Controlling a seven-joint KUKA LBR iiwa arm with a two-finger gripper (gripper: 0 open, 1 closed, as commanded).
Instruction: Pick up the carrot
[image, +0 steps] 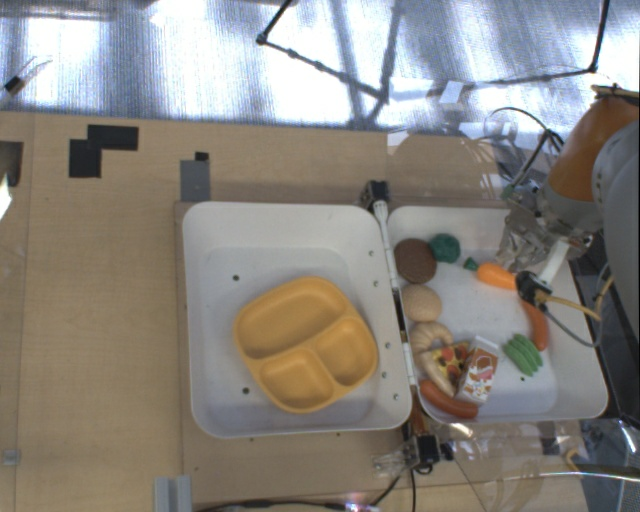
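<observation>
Yellow divided plate (305, 343) sits in the middle of the left bin (215, 240), and I'll use the carrot (496, 275) as my landmark for everything else. That plate is well left of the carrot, across the divider between the bins. Over in the right bin (580, 395), the brown round thing (414, 260) and the dark green lump (445, 247) are both left of the carrot, the green one nearer. Below-left of the carrot there's a tan potato-looking piece (421, 302), then a small printed carton (480, 369) and a red sausage (448, 400) further down. Green pea pod (522, 353) is below the carrot, and an orange-red pepper-ish thing (536, 325) is below-right. The carrot itself lies flat near the top of the right bin, stub of green pointing left. My gripper (528, 262) hangs just right of the carrot, about touching its thick end, and honestly I can't tell how it's set or whether it has anything
</observation>
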